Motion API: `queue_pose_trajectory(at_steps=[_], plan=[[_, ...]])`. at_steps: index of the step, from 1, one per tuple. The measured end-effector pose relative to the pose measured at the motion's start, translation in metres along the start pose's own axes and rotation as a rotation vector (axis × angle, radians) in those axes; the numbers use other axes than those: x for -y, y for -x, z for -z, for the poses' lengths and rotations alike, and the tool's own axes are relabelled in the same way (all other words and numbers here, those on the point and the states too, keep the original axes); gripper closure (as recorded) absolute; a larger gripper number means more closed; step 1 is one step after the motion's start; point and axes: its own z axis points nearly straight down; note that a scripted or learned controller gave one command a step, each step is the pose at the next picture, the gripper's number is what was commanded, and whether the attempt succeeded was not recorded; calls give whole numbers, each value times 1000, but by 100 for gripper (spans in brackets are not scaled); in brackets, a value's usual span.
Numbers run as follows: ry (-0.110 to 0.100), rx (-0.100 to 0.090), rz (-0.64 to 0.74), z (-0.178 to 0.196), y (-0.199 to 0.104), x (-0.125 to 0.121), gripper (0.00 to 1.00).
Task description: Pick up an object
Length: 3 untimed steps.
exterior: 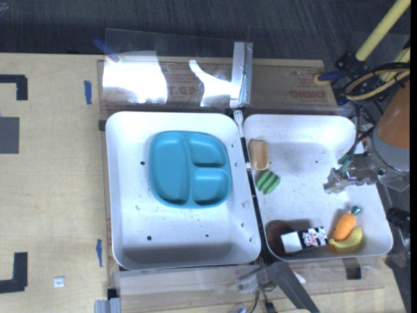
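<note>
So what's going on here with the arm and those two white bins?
A robot arm reaches in from the right over the right bin, its gripper poised above bare floor with nothing visibly held. Nearby lie a carrot on a banana, a green striped piece, a tan piece and a dark item. The left bin holds a blue divided plate.

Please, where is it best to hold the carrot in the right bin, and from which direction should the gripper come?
Grip the carrot across its orange middle, probably from above. It lies tilted with its green top up, leaning on the banana near the bin's corner, so a side approach looks crowded.
</note>
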Motion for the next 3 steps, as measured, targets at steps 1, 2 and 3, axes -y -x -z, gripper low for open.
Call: queue_pose_trajectory(at_steps=[1,2,3], plan=[[-10,-2,-25,-24,-7,12,100],[-7,-3,310,-2,-30,19,100],[-7,-3,310,-3,-30,19,0]])
